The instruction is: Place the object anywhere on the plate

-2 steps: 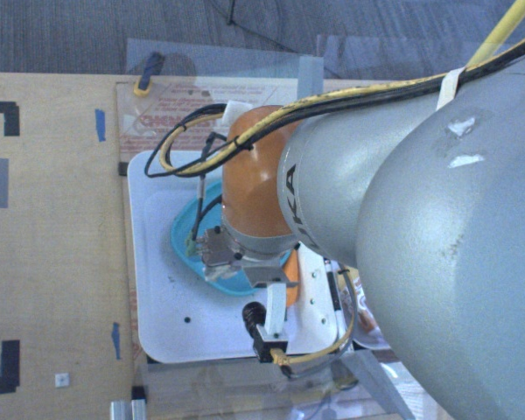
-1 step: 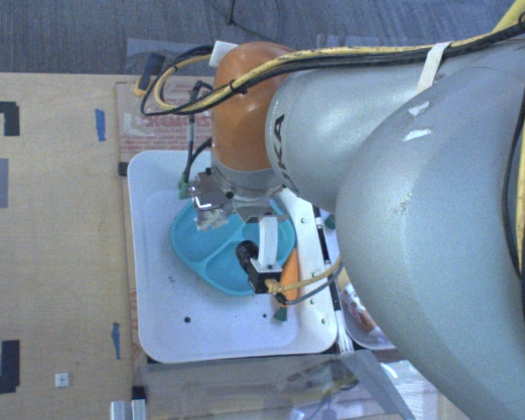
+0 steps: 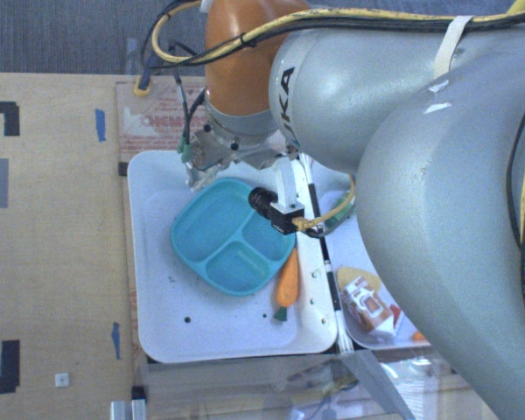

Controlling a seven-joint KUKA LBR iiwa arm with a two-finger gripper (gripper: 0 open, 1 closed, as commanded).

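A grey KUKA arm (image 3: pixel 402 129) with an orange band (image 3: pixel 241 46) is leaning in from the right over the left white bin (image 3: pixel 153 322), its pincer (image 3: pixel 201 160) hanging low at the far edge of a blue three-compartment plate (image 3: pixel 227 239). How far the pincer is open, and whether it is carrying anything, cannot be told from this angle, since the wrist is covering it. An orange toy carrot (image 3: pixel 287 284), the likeliest object of the task, is lying on the bin floor just beside the plate's right rim, touching or nearly touching it, green tip pointing toward the near edge. All three compartments of the plate are showing bare. A small black fitting (image 3: pixel 271 208) with a yellow cable is reaching over the plate's right edge. In the right bin (image 3: pixel 394 344), a packaged snack (image 3: pixel 367 304) is resting. By this evidence, the placing is not yet done: the carrot is waiting off the plate.
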